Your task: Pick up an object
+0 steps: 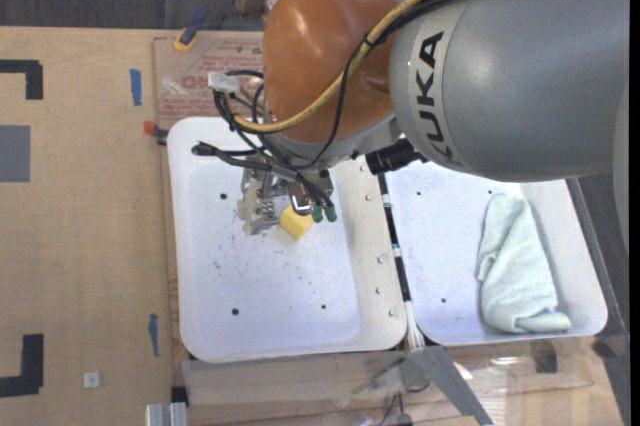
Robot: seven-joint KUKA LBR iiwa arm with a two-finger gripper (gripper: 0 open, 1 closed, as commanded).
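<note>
Jaws (262, 210) state unclear, beside yellow block (295, 223) in left bin (200, 314), arm (520, 54) lettered "KUKA"

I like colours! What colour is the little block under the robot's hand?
Yellow block, in the camera view.

A small yellow block (295, 222) was seen in the left white bin (200, 314), in its upper middle part, tilted a little. In the right white bin (590, 314) a pale green cloth (515, 264) was laid crumpled and folded lengthwise, near the right wall.
</note>
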